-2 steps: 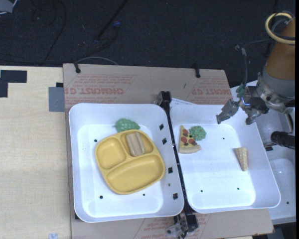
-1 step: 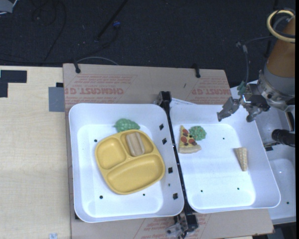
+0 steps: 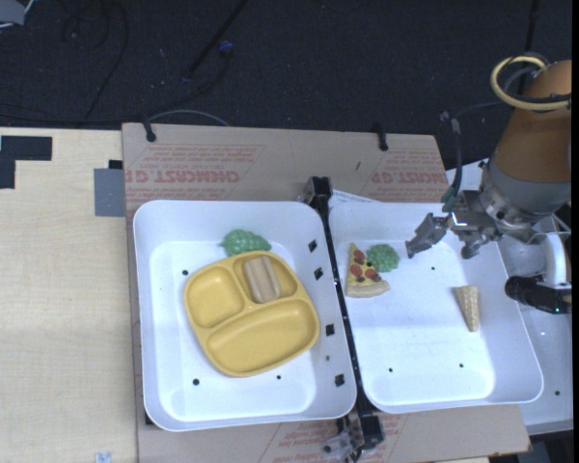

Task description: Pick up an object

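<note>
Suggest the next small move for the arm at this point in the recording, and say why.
Probably lower the gripper toward the pizza slice in the right bin. The gripper hangs over that bin's upper part with nothing between its fingers, and the pizza slice, with a green broccoli piece touching it, is the nearest item, to its lower left. The cone lies farther off.

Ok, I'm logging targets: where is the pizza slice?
The pizza slice lies in the right bin, near its left wall, touching the small green piece.

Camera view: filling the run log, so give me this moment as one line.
gripper: above right bin, holding nothing | pizza slice, broccoli, cone: right bin | yellow tray: left bin
</note>
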